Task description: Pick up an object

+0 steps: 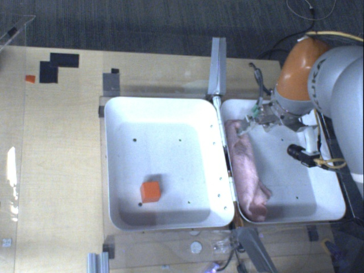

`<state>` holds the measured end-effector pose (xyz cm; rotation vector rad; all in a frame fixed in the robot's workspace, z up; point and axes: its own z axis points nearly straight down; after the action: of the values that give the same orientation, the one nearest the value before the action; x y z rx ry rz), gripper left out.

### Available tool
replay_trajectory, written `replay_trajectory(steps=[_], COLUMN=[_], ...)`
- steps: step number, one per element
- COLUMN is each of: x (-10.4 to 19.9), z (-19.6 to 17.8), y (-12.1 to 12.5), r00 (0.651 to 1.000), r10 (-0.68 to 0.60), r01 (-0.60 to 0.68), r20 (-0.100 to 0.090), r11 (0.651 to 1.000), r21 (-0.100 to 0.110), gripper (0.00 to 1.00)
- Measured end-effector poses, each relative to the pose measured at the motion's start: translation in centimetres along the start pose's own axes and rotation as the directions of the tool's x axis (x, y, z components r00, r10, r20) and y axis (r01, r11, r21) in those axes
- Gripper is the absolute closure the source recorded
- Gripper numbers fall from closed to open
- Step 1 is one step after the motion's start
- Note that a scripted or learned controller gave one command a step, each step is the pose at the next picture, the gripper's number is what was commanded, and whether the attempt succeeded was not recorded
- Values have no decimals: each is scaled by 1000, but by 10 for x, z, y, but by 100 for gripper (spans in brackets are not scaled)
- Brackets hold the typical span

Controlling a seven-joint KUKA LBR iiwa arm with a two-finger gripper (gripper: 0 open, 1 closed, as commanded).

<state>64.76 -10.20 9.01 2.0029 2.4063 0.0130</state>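
end effector point(250, 125), finger state unclear, poised over crumpled pink cloth point(245, 172) along right white bin's point(327, 209) left wall, likely for grasping.

A: Where is there room to reach down?

B: The left bin point(119, 152) is mostly bare white floor. Just one small orange block point(151, 191) sits near its front, a bit left of the middle.

A: And the right bin point(318, 209)?

B: That one is tighter. A long pink cloth point(245, 172) lies along its left wall, from back to front. The big grey arm point(335, 84) hangs over the back right corner, with the hand point(256, 118) near the back of the cloth. A black cable point(304, 155) sticks out there too. The middle and front floor are open.
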Motion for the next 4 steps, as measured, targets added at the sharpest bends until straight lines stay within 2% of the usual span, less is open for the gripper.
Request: replay_trajectory(steps=[1, 2, 3, 4], x=[18, 5, 3, 7], z=[-2, 1, -1, 1], y=[-62, 9, -75, 24], r00=[996, 1000, 999, 997], r10=[-89, 29, 41, -83], r01=[89, -29, -41, 83], r20=[1, 1, 1, -2], r11=[996, 1000, 999, 997], r21=[-4, 0, -1, 12], gripper=[0, 0, 0, 0])
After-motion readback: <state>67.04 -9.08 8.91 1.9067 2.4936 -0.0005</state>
